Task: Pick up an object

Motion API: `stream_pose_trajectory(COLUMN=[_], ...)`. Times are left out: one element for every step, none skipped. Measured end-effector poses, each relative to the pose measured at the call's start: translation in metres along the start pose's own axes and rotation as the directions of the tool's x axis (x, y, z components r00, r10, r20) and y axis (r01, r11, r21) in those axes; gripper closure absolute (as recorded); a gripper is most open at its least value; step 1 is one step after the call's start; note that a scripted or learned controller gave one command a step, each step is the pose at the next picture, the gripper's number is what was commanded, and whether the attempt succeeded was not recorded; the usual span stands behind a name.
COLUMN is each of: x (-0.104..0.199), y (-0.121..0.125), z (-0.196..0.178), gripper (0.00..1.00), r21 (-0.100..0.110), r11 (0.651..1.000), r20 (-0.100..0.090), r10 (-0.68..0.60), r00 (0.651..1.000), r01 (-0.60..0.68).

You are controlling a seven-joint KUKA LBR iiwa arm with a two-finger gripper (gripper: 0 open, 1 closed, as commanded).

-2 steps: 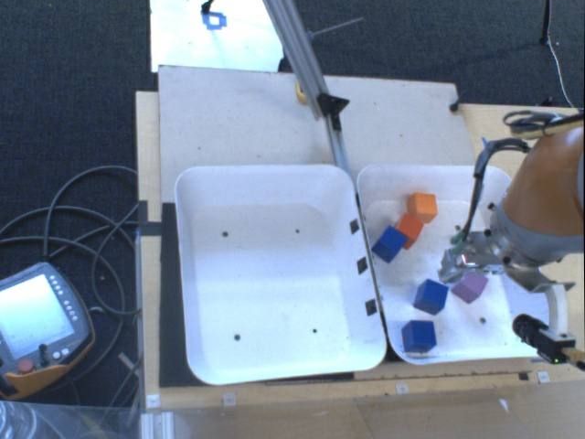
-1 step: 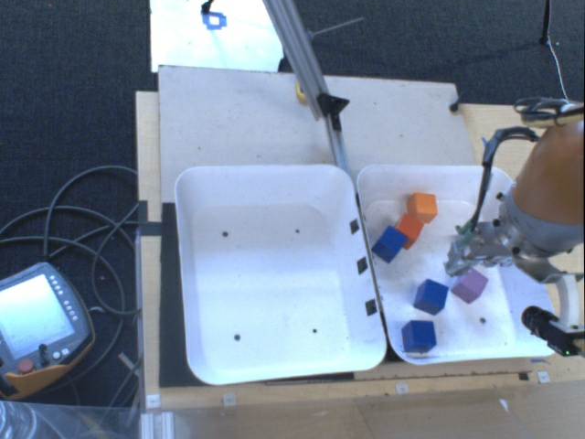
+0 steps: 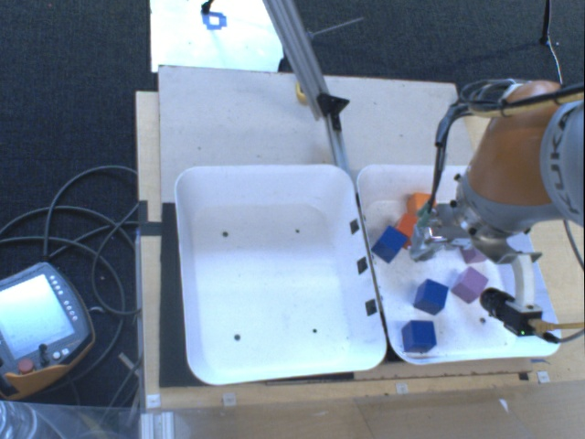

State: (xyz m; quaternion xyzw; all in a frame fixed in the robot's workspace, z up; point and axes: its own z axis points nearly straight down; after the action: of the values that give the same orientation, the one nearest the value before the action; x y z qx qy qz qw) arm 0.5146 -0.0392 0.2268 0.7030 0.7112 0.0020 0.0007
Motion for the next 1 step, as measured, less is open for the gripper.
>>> stream_pose_trajectory(x=[0.048], y=[0.0208], z=[0.0023], gripper=[1.0], r21=[0.001], r11=[1.0], r20=[0.0], r10=[0.0], r00=[1.0], r01=[0.0])
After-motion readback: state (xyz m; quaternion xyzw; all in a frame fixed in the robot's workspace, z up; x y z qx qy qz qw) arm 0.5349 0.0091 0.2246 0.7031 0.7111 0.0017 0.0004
